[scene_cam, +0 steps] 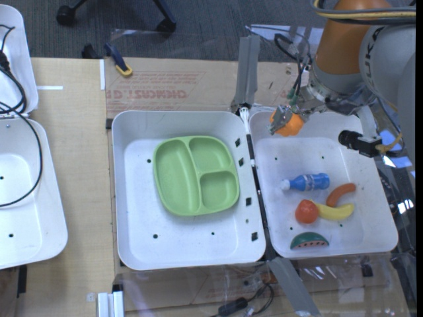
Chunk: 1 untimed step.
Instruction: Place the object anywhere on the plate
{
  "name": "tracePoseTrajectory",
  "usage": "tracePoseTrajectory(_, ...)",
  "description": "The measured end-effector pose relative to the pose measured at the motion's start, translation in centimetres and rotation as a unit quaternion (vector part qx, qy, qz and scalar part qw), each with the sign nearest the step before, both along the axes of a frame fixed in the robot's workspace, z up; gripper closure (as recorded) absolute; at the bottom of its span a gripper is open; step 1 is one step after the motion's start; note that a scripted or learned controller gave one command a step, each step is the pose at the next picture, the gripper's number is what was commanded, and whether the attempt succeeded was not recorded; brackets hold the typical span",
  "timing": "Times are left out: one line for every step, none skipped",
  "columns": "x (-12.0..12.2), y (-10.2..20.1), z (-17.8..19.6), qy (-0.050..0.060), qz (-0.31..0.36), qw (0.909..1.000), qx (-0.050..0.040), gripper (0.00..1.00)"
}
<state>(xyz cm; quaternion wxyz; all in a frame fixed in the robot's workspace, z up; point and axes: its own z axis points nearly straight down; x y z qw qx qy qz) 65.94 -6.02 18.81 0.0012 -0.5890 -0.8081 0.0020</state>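
The jaws hang over the far left corner of the right bin [370, 243]. Nearer the camera than the jaws lie a bottle [306, 183], a sausage [341, 192], a banana [334, 211], a tomato [306, 211] and a melon slice [309, 241]. Left of the jaws, the left bin [132, 243] holds the plate [195, 174].

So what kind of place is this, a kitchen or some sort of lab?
Most likely a robotics lab, not a kitchen: a grey robot arm with an orange band reaches over two shallow white bins, the food looks like plastic toys such as the yellow banana, and the floor is office carpet.
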Motion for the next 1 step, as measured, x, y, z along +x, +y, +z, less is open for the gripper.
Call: tracePoseTrajectory(-7.66,6.32,-0.03,0.001,0.117,0.9932,0.0008,1.0)
